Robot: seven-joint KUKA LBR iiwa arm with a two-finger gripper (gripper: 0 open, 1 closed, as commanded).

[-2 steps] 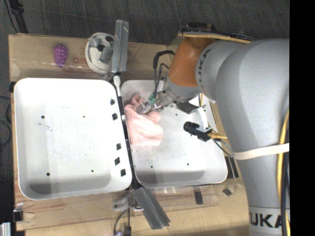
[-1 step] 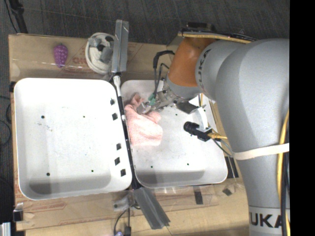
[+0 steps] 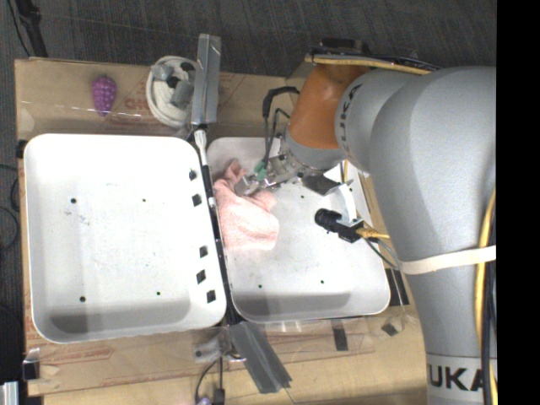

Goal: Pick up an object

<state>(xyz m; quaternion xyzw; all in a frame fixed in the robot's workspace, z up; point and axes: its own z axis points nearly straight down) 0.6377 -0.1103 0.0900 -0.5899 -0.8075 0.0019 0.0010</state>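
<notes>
Reaching down into the right bin [image 3: 314, 264], the pincer [image 3: 256, 176] is sitting at the upper edge of a crumpled pink cloth [image 3: 246, 216], and its metal tip is touching or nearly touching the fabric. Whether the pincer is clenched, released or grasping the cloth cannot be told from this slant, since the tip is merging with the folds.

The cloth is lying just below the pincer in the view and a little toward the view's left, bunching against the wall that the two bins share. One small fold is poking up right beside the pincer on that same side. Behind the pincer, toward the view's right, the grey arm [image 3: 439, 167] is bending down, with its orange band [image 3: 316, 112] showing just above the wrist.

Beyond the shared wall, to the view's left of the pincer, the left bin [image 3: 110, 226] is resting on the bench [image 3: 59, 112]. Well apart from the pincer, up and to the view's left outside both bins, a purple grape-shaped toy [image 3: 104, 94] is lying on the bench, and a white round object [image 3: 170, 89] is sitting between that toy and the pincer.
</notes>
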